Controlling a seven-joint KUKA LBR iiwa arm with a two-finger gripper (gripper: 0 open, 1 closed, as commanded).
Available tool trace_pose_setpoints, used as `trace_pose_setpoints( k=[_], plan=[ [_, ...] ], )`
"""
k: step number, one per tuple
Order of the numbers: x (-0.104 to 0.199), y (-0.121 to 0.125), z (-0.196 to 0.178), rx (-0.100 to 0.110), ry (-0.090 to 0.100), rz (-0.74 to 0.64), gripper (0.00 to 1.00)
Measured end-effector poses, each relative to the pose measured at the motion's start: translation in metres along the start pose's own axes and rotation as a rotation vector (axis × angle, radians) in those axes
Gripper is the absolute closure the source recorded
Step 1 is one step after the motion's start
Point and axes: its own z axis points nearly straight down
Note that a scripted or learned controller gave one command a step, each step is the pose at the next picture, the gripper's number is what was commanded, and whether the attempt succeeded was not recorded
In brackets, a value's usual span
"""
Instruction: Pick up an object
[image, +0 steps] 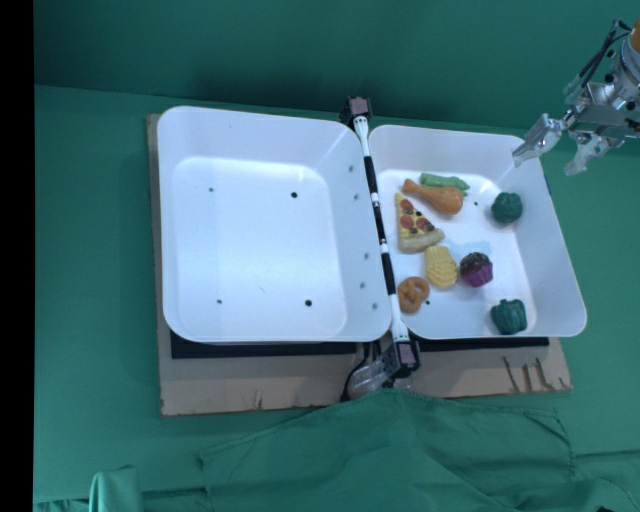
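My gripper (553, 153) hangs open above the far right corner of the right bin (560, 262), with nothing between its fingers. In that bin lie several toy foods: an orange drumstick (436, 196), a green bean pod (444, 182), a pizza slice (414, 224), a yellow corn cob (440, 267), a pretzel (412, 293), a purple cupcake (476, 268) and two dark green peppers (506, 207) (509, 316). The nearer pepper to the gripper is the upper one, just below and left of the fingertips.
The left bin (190, 135) sits beside the right one, split by a black-and-white divider bar (378, 228). Both rest on a cardboard sheet (250, 390) over green cloth. Folded green fabric (400, 450) lies at the front.
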Motion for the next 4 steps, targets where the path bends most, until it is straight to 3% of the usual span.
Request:
trace_pose_setpoints(
  k=[1,2,3,4],
  plan=[
    [0.068,0.005,0.078,0.009,0.005,-0.006,0.00],
    [0.064,0.005,0.073,0.002,0.002,-0.001,0.00],
    [0.084,0.028,0.172,0.009,0.003,-0.002,0.00],
    [0.074,0.107,0.197,0.030,0.004,0.004,0.00]
  ],
)
